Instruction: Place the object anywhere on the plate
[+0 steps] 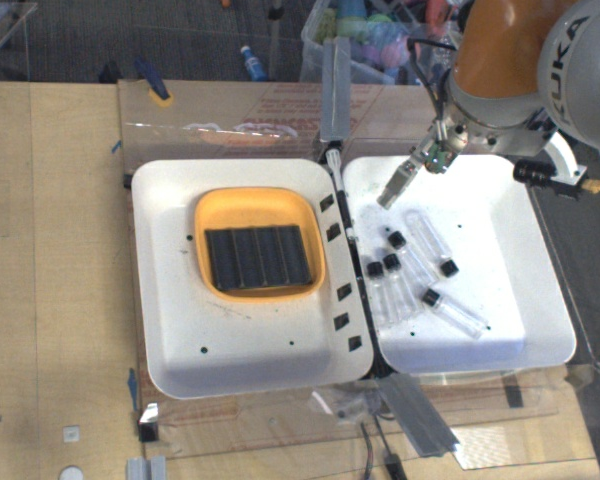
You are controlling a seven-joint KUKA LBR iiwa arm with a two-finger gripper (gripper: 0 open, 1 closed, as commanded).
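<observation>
The clear, black-capped vials [417,264] lay mid right bin [540,338], looking light, slick and breakable, best pinched across a barrel; whether the tool [392,190] was clenched, I couldn't tell.

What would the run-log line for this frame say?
gripper: above right bin, nothing seen held | clear tubes: loose in right bin | plate: left bin, carries black ribbed block | placement: not done

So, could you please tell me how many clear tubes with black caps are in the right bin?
4, I think, clustered mid-bin: caps at. Overlap may hide more.
</observation>
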